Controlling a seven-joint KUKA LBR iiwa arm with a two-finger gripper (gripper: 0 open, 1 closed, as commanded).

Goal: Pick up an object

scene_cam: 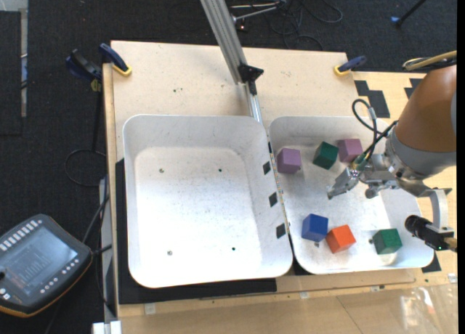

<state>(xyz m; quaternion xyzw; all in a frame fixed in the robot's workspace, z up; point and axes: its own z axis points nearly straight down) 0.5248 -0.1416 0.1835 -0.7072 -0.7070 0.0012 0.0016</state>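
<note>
Two bins [196,125]; six cubes: two purple [289,159], two green [326,155], one blue [314,226], one orange [340,238].

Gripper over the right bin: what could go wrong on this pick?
1. The gripper hangs over bare floor between blocks, so closing here likely grabs nothing.
2. The blue block and orange block touch; going for either may nudge the other.
3. The green block and purple block crowd together near the arm.

Bins [196,125] white, left one speckled with dark dots. Blocks near gripper [356,184]: two purple [289,160] [349,149], two green [326,155] [387,240], one blue [314,226], one orange [341,238]. Arm [432,118] grey, orange band. Bench [189,82] beige; clamps [116,60] blue/yellow.
</note>
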